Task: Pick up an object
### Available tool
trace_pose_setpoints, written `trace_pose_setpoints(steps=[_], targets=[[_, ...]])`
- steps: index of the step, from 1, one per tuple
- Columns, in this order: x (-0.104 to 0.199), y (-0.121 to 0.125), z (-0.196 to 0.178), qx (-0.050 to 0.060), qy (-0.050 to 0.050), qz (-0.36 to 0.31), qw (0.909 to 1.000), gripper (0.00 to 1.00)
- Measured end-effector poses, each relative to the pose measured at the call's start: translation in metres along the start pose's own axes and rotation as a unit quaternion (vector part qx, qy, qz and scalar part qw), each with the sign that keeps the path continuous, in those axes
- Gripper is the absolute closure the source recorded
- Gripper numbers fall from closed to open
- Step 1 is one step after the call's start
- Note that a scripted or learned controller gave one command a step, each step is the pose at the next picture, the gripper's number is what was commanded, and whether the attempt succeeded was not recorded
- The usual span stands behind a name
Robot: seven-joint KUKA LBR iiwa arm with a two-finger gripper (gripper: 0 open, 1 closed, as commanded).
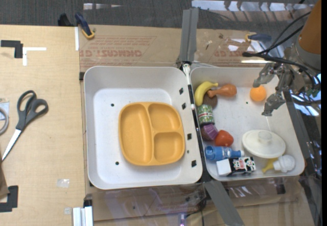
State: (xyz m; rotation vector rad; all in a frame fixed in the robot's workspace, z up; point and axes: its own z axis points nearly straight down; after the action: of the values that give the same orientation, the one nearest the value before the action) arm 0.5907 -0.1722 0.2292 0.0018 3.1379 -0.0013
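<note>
Camera view looks down on two white bins. Inside the left bin (97,133) lies a yellow divided tray (152,133), with bare floor all around it. Along the right bin (240,72) divider side crowd a banana (203,90), a small can (205,114) and a blue bottle (220,153); a white lid (263,143) sits near the front, leaving open floor mid-bin. The gripper (272,96) hangs over the far right corner, fingers spread apart and holding nothing, just beside an orange ball (258,94).
</note>
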Motion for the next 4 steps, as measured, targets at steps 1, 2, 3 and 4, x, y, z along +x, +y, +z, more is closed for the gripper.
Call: trace_pose_setpoints(steps=[1,2,3,4], targets=[[0.014,0.046,0.129,0.000,0.000,-0.001,1.0000,0.00],[-0.061,0.011,0.142,-0.002,0.018,0.100,0.9948,0.00],[-0.068,0.012,0.128,0.001,0.003,0.099,0.9951,1.00],[-0.061,0.023,-0.033,0.000,-0.002,0.134,0.9910,1.00]])
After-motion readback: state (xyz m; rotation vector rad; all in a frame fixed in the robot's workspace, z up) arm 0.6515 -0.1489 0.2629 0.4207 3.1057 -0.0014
